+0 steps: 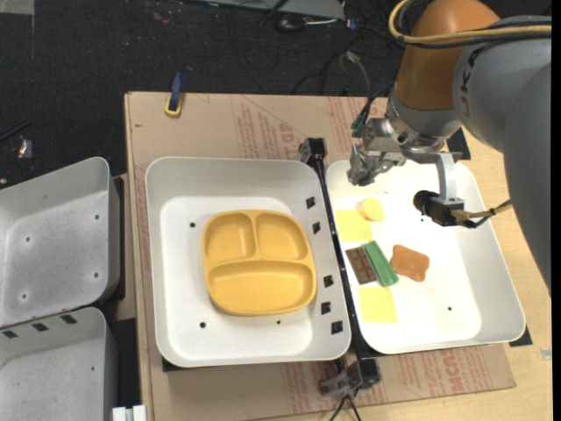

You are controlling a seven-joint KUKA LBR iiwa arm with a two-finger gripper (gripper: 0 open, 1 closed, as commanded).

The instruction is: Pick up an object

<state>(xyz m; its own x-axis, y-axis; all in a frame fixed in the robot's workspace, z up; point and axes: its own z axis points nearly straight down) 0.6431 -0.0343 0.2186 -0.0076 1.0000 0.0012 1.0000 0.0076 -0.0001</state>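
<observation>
- The two-finger metal gripper [364, 175] is hovering over the far left corner of the right-hand shallow white bin [491, 305], just beyond the small round pale-yellow piece [372, 210]; I cannot tell how it is set, as the tips are too small and shadowed.
- Nothing is showing between its tips, so by my judgement the pick is not yet made.
- The candidates are all lying in that right-hand bin: the round pale-yellow piece is touching the flat yellow square [353, 226]; nearer the camera, the dark brown ridged bar [359, 265] and green stick [380, 262] are lying side by side, with the orange-brown lump [409, 262] just beside them and a second flat yellow square [377, 304] below.
- To do this step well, I would go for the round piece: it is nearest, and thicker than the flat squares, which look hard to get under.
- Coming straight down and centred should avoid nudging the bin wall close by.
- The grey arm with its orange band [443, 42] is reaching in from the right, wrist pointing down.
- The yellow compartmented plastic tray [259, 262] is sitting in the left-hand white bin [166, 235].
</observation>
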